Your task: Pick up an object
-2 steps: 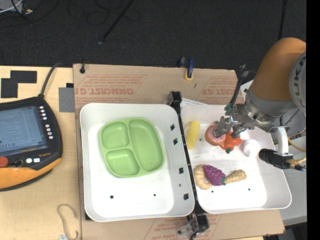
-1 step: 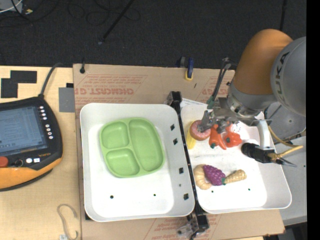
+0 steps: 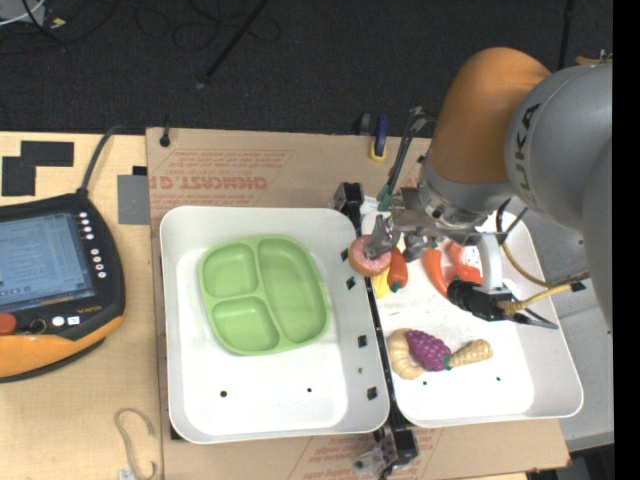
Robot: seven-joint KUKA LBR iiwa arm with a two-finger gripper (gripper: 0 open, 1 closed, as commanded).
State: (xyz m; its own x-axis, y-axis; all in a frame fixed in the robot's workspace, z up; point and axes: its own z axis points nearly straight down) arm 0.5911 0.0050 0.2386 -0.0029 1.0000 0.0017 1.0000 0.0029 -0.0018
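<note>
My gripper (image 3: 376, 244) hangs over the divider between the two bins, at the right bin's upper left corner. A pink donut (image 3: 366, 259) sits between its fingers, over the rim of the left bin (image 3: 190, 368). Just right of the donut lies an orange carrot (image 3: 398, 271) with a yellow piece (image 3: 380, 289) below it. In the right bin (image 3: 540, 388) I also see an orange-red item (image 3: 441, 269) partly under the wrist, purple grapes (image 3: 428, 349), a tan bread piece (image 3: 401, 357) and a pale cone (image 3: 472, 352).
A green divided plate (image 3: 265, 294) lies in the left bin. A tablet pendant (image 3: 50, 268) rests on the bench at far left. The arm's grey and orange body (image 3: 500, 118) covers the right bin's upper part.
</note>
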